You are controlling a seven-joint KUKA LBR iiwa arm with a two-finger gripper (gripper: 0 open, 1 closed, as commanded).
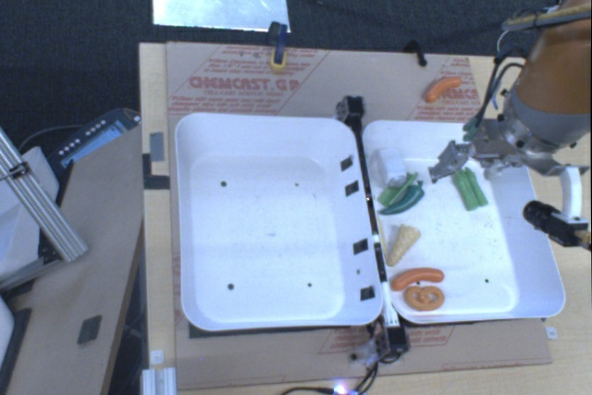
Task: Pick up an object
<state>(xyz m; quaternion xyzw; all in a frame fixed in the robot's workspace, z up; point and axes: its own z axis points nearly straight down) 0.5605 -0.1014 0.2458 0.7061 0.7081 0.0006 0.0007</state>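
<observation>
My gripper (460, 162) hangs over the back of the right bin (532, 277), the grey arm with its orange band coming in from the right. A green stick-shaped block (471, 189) lies just below and in front of it, partly under it. To the gripper's left sit a white cylinder (390, 166) and a green pepper (402, 196). Nearer the front lie a cream cone (403, 243), an orange sausage (417, 277) and a pretzel (425, 297). Nothing is seen held.
The left bin (199, 199) adjoins the right one along a black-clipped divider (368, 199). A second orange sausage (442, 89) lies on the cardboard behind the right bin. A yellow and blue clamp (277, 46) stands at the cardboard's back edge.
</observation>
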